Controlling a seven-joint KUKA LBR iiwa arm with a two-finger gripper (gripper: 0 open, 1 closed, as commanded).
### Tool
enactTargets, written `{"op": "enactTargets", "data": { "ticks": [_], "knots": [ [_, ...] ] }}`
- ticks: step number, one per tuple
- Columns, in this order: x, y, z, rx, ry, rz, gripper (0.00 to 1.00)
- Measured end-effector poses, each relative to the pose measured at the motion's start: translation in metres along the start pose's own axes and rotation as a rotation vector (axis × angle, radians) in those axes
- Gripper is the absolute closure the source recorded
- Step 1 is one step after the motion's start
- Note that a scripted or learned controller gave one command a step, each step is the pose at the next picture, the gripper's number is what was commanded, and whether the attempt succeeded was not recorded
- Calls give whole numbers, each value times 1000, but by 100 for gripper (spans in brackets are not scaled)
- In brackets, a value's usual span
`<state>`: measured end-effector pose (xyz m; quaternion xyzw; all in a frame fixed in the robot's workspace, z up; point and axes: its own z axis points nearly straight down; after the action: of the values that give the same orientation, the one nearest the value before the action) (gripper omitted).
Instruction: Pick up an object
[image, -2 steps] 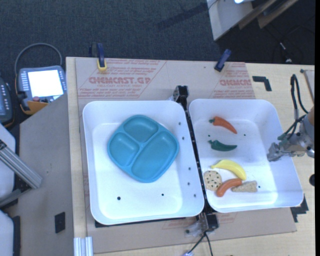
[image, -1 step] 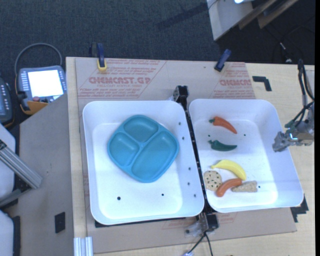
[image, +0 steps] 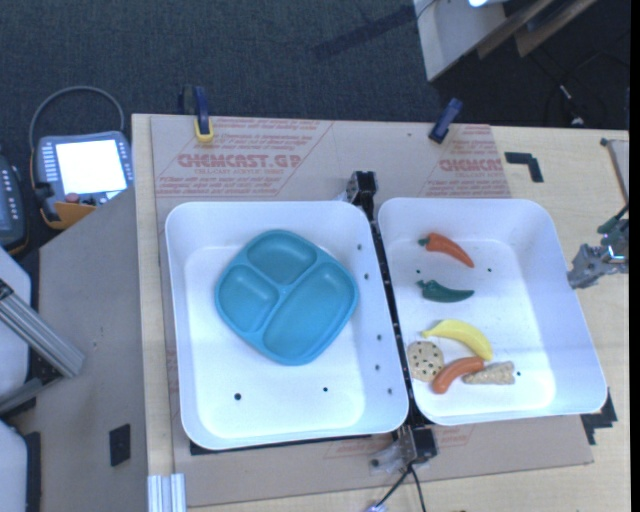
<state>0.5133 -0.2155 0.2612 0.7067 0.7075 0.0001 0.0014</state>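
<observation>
1. Two shallow white bins sit side by side on the bench: the left bin (image: 190, 400) and the right bin (image: 570, 320), their inner walls touching along the middle.
2. Inside the left bin lies a blue divided plate (image: 287, 296), turned at a slant, with three compartments; it rests slightly toward 12 o'clock of the bin's centre.
3. Six small toy foods lie in the right bin, all in its left and middle part.
4. An orange carrot (image: 447, 248) lies toward 11 o'clock of the bin's centre, and a dark green pepper (image: 444, 292) lies just below it, apart from it.
5. Toward 7 o'clock, a yellow banana (image: 460, 336) curves above a cluster: a speckled cookie (image: 425, 359) at the cluster's 9 o'clock side, an orange sausage (image: 456, 373) touching the cookie, and a tan bread piece (image: 492, 374) at the sausage's 3 o'clock end.
6. At 3 o'clock of the right bin, just outside its rim, the gripper (image: 598, 262) is partly seen at the view's edge, well apart from every toy.
7. How far its fingers stand apart cannot be told, as the shape is small and cut off; nothing can be seen between them.
</observation>
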Motion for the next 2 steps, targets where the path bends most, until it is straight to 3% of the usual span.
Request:
{"op": "enactTargets", "data": {
  "ticks": [2],
  "knots": [
    [112,8,3,3,4,-4,100]
  ]
}}
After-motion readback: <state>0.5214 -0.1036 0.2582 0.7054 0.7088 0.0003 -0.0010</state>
